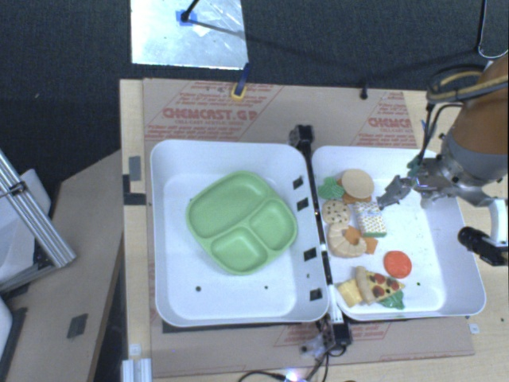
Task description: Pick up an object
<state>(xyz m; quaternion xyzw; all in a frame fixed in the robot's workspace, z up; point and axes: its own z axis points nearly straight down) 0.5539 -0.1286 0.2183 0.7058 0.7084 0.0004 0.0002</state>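
The right bin (449, 281) holds a pile of toy food along its left side. At the top lie a tan burger bun (357, 184) and a green lettuce leaf (331, 189). Below them are a chocolate-chip cookie (336, 212), a small patterned packet (371, 220), a round bagel (346, 243) and a red tomato slice (397, 263). A pizza slice (375, 286) and a yellow cheese wedge (348, 293) lie near the front wall. My gripper (394, 191) hovers over the bin just right of the bun and above the packet, with nothing visibly held.
The left bin (171, 173) holds a light green divided plate (241, 221). A black divider strip (312, 213) runs between the bins. The arm (477, 126) comes in over the right bin's upper right corner. A metal sheet (188, 21) lies beyond the bench.
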